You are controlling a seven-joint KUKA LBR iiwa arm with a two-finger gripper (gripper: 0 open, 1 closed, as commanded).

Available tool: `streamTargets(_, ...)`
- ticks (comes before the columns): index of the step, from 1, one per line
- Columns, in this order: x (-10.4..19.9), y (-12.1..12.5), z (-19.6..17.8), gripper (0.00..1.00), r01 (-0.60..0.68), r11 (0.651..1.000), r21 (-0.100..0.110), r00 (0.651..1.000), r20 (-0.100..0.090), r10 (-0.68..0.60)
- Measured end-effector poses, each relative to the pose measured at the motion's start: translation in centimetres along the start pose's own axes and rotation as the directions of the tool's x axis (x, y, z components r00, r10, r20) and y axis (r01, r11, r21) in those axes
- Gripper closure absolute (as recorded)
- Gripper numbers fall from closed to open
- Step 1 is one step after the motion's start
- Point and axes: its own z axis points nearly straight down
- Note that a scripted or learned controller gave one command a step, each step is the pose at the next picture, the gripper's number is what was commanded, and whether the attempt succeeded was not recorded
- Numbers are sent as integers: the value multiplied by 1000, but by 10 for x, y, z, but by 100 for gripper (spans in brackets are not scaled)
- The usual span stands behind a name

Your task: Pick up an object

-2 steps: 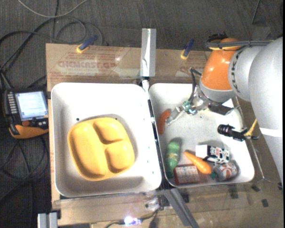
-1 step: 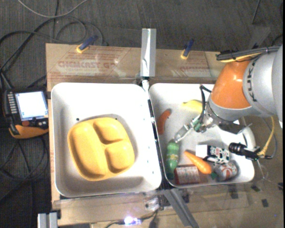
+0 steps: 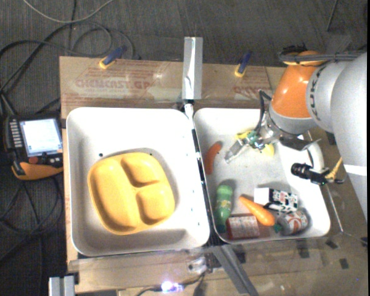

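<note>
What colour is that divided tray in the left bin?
Yellow: the divided tray shows clearly in the camera view.

Yellow tray (image 3: 132, 191), green bottle (image 3: 223, 202), orange carrot (image 3: 257, 209), white bins (image 3: 74, 165).

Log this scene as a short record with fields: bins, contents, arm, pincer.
left bin: holds a yellow divided tray
right bin: red sausage-shaped item, green bottle, carrot, red can, small printed carton, silver can
arm: enters from the right, over the right bin's far side
pincer: low over the right bin, near a small green and yellow item; grip unclear
task state: nothing seen lifted
</note>
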Motion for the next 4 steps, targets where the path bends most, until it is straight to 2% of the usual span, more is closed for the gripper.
streamTargets(1, -9, -10, -50, 0, -338, 941, 15, 941, 1, 338)
streamTargets(2, -52, 9, 1, 0, -333, 943, 0, 943, 6, 333)
streamTargets(3, -52, 9, -8, 100, -332, 943, 3, 943, 10, 332)
streamTargets(4, 10, 40, -100, 100, -500, 866, 14, 866, 3, 500)
